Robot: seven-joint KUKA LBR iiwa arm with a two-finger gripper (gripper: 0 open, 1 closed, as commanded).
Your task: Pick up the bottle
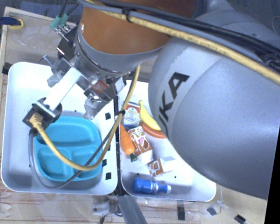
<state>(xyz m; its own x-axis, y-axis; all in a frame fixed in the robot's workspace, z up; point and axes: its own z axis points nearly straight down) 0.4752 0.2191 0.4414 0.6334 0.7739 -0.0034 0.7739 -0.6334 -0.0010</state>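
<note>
Grey KUKA arm (219, 117) across upper right of view, orange band (130, 11) above wrist, reaching over the left bin (14, 114). Gripper (92, 103) low over that bin's back half, above the rear edge of a blue divided tray (67, 147). One finger (92, 105) visible as a pale metal tip pointing down toward the tray; the other hidden among wrist hardware, so spread of jaws cannot be told, and nothing seen between them. White bracket (61, 93) slanting down-left from the wrist to a small black-and-yellow connector block (38, 116). Yellow cable (68, 158) looping from that block across the tray and back up along the divide between the bins. Bottle (151, 186), blue with white cap end, lying on its side in the right bin (196, 190), near the front wall, well apart from the gripper. Behind the bottle in the same bin: small brown-and-white carton (156, 166), orange carrot-like piece (127, 141), printed snack packet (141, 138), yellow banana (149, 118) over an orange item. Black clamp tabs at bench corners; blue-handled clamp (6, 21) at upper left.
</note>
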